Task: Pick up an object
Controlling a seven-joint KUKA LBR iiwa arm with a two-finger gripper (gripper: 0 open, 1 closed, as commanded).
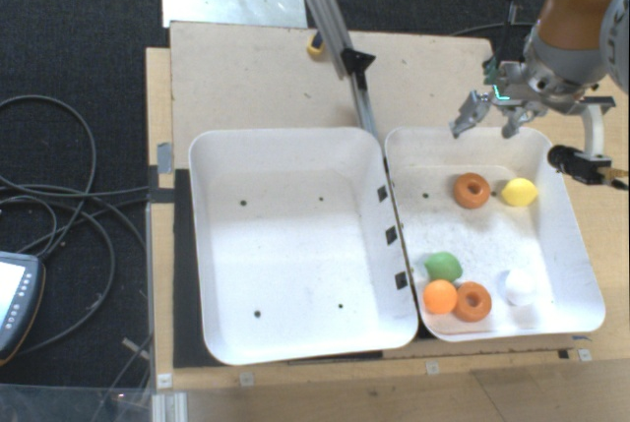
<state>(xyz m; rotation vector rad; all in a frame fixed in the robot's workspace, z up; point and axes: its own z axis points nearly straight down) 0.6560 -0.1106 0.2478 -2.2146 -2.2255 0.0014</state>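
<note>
Open, bare claw (489,118) above right bin's (569,213) far edge, well apart from orange ring (472,190).

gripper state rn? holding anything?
Gripper: fingers open, nothing between them, above the far edge of the right bin.

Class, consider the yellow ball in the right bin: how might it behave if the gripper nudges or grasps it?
The yellow ball looks round, so a nudge would probably roll it, perhaps against the orange ring beside it. Its curved sides may slip from the gripper.
</note>
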